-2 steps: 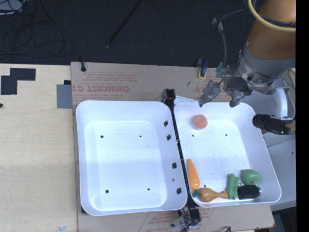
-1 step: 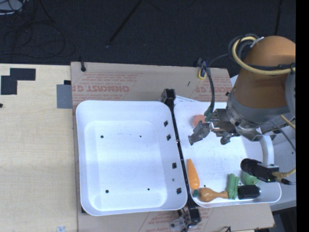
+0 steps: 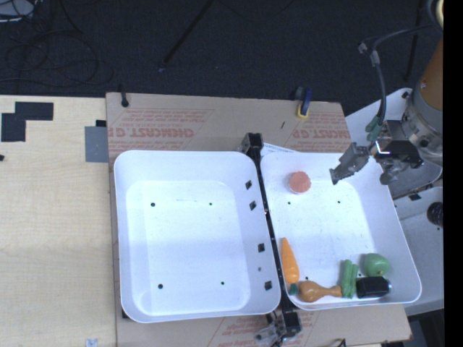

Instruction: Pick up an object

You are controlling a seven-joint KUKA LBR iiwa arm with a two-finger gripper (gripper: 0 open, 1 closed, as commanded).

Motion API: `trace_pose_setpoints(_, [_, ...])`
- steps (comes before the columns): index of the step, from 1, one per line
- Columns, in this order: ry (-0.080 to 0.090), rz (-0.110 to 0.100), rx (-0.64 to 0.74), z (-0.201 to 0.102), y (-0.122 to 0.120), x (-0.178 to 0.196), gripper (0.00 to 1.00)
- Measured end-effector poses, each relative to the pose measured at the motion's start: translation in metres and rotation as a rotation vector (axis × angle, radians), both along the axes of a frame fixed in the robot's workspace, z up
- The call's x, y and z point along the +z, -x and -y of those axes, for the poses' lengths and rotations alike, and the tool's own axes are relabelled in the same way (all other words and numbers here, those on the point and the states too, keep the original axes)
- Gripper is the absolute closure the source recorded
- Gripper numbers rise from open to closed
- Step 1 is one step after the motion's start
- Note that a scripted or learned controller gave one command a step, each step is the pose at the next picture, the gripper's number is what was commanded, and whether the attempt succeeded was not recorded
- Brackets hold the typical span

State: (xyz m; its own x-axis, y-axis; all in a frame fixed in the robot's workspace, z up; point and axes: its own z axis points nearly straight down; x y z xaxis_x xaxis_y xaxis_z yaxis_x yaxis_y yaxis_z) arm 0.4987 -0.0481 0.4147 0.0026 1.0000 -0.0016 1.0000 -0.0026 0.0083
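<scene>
In the right bin (image 3: 383,215), a round pink-red object (image 3: 299,182) lies near the far wall. An orange carrot (image 3: 289,261) sits by the bin's left wall. Along the near edge are an orange gourd-shaped piece (image 3: 318,290), a green pod (image 3: 349,277), a green rounded object (image 3: 375,264) and a black block (image 3: 372,287). My gripper (image 3: 367,170) hangs over the bin's far right corner, to the right of the pink-red object. Its two dark fingers (image 3: 346,165) are spread apart with nothing between them.
The left bin (image 3: 123,194) stands beside the right one, with a black divider rail (image 3: 262,215) between them. A brown cardboard sheet (image 3: 217,125) lies under both bins. A blue-and-yellow clamp (image 3: 304,101) grips the sheet's far edge. Cables hang beside the arm at the right.
</scene>
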Motion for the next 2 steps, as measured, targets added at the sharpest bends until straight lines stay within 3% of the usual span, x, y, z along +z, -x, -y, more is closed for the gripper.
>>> trace_pose_setpoints(1, [0.002,-0.005,-0.004,0.093,-0.004,0.047,0.00])
trace_pose_setpoints(2, [0.005,-0.001,0.001,0.161,-0.065,0.127,0.00])
